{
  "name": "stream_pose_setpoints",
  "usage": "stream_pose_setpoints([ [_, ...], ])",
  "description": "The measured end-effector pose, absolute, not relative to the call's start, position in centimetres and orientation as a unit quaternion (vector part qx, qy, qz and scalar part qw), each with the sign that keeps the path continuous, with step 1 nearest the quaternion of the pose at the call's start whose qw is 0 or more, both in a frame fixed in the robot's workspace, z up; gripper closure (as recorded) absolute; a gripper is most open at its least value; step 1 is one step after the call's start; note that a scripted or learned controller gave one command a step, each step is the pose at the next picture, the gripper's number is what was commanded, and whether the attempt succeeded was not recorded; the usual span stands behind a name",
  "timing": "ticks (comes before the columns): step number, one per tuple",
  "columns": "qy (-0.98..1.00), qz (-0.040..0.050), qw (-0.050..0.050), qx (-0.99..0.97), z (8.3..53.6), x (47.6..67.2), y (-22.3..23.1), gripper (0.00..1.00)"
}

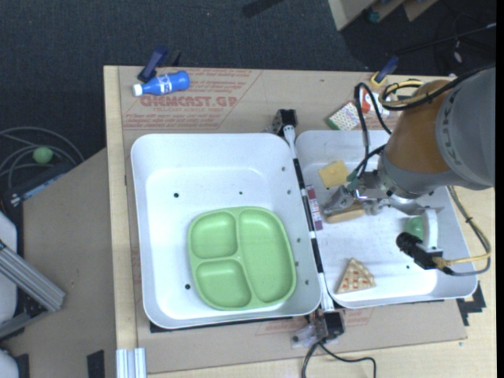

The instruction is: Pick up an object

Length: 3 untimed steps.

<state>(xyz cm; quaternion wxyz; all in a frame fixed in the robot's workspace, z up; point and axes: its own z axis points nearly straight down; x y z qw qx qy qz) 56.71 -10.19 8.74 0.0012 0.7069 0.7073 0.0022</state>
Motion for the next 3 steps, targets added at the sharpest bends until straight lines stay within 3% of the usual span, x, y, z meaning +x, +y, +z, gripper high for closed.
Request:
stream_pose_setpoints([
  [1, 0.707, 0.0017, 0.002, 0.707, 8.6, 57.4, -9.4, 0.00],
  [2, 0.707, 0.0002, 0.000, 0.707, 8.5, 61.9, -11.0, 0.00],
  [3, 0.707, -0.0005, -0.001, 0.707, 8.4, 57.2, -10.8, 0.00],
])
